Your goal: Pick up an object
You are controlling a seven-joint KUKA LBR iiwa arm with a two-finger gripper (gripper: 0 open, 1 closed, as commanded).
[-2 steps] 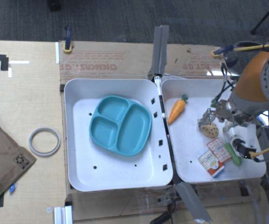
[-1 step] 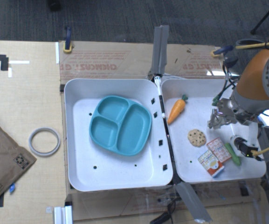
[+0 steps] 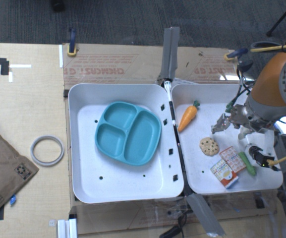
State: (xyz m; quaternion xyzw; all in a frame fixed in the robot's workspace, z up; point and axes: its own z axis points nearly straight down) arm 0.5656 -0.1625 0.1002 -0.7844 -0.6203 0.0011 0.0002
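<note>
Down at the near edge of the right bin (image 3: 197,182) sits a small carton (image 3: 224,173), red and white, and hard against it a flat red card (image 3: 233,158) with a green stick-like thing (image 3: 247,164) just past that. All three lie just below the gripper (image 3: 222,124), on its near side. The gripper hangs over the right bin's middle, tilted, with the grey arm (image 3: 271,88) and its orange band rising behind it to the right. Whether its fingers are apart or together, I cannot tell from this angle, and nothing shows between them.

Just below and a touch left of the gripper lies a cookie (image 3: 209,146), flat on the bin floor, apart from the carton. Further left of the gripper, up near the dividing wall, a carrot (image 3: 187,117) lies on a slant, green top pointing away from the camera.

Across the wall, well left of the gripper, the left bin (image 3: 83,182) holds a blue divided plate (image 3: 128,133), three compartments, flat on the floor. Far left on the bench, a ring of tape (image 3: 47,149) beside a brown cardboard box (image 3: 1,170).
</note>
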